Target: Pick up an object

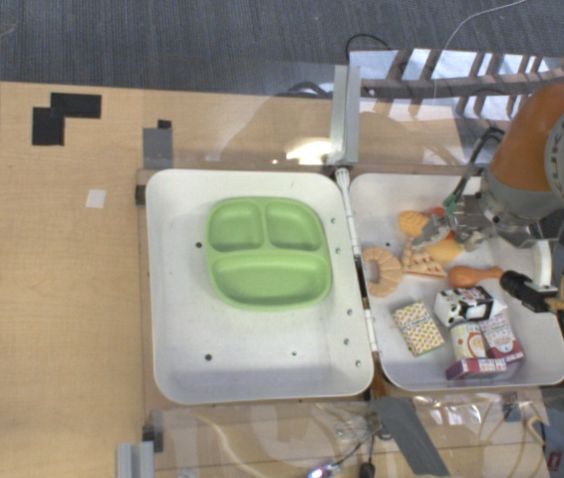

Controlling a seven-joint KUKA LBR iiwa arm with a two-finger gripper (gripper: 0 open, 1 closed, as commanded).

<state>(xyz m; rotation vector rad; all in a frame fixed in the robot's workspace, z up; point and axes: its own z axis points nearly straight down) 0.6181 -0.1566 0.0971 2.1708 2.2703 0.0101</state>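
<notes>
Looking down on the bench, I see two white bins side by side. In the left bin (177,297) a green divided plate (267,251) lies flat, near the middle. The right bin (382,207) holds all the small things, and my arm (551,157) reaches into it from the right.

The gripper (458,223) is low over the upper part of this bin, right by the orange and yellow toy food pieces (423,229). Whether it is clenched or released I cannot tell, because the tool is dark and blurred against the things under it; also I cannot say if it touches any of them.

Just beside these lies a tan round pastry (382,270) near the dividing wall, and a toy drumstick (473,276) a little to the right. Nearer to the front edge I see a small patterned packet (418,328), a black and white carton (463,307) and two little boxes (483,350), close together.
</notes>
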